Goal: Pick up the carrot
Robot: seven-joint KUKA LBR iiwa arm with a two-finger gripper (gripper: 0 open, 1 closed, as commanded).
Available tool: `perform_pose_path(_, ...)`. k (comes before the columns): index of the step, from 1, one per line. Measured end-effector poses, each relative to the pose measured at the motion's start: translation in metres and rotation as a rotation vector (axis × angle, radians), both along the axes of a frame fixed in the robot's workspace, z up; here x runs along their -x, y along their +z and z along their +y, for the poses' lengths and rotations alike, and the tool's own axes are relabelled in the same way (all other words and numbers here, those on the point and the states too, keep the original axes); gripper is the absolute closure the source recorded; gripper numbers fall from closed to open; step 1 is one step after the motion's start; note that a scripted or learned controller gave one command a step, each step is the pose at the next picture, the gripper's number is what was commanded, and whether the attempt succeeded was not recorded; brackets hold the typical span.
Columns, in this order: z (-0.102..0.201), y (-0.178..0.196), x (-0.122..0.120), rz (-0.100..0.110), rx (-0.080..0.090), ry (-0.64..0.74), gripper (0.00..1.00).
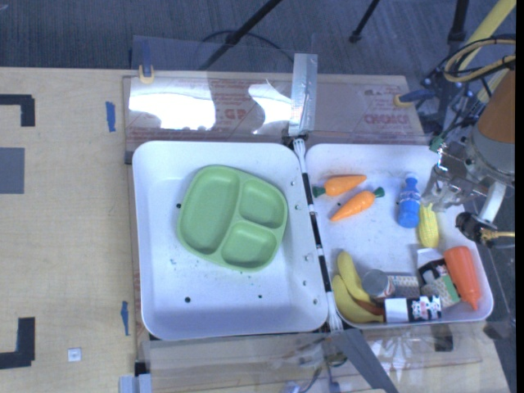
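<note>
Plate (232, 217) in left bin (155, 285) (carrots (355, 205) in right bin (368, 240))

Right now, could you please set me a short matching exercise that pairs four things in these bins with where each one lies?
Things:
1. green divided plate
2. blue bottle
3. bananas
4. corn cob

Places:
A. near left corner of the right bin
B. just right of the blue bottle, near the right bin's right wall
C. middle of the left bin
D. right of the two carrots, in the right bin's far half

Pairs: 1-C, 2-D, 3-A, 4-B
</note>
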State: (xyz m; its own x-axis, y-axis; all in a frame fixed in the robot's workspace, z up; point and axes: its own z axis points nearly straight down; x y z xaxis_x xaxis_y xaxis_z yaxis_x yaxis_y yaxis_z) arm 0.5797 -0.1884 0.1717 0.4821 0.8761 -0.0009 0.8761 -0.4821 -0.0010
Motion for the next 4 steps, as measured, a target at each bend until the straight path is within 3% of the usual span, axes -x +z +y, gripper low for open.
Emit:
perform_pose_path(1, 0.001, 0.0, 0.0, 0.0, 0.0, 0.001, 0.0)
perform_pose_path(2, 0.091, -0.025, 0.002, 0.002, -0.003, 0.384, 0.0)
perform_pose_path(3, 0.093, -0.085, 0.005, -0.006, 0.0, 0.413, 0.0)
perform_pose_path(4, 0.092, -0.073, 0.004, -0.01, 0.002, 0.411, 1.0)
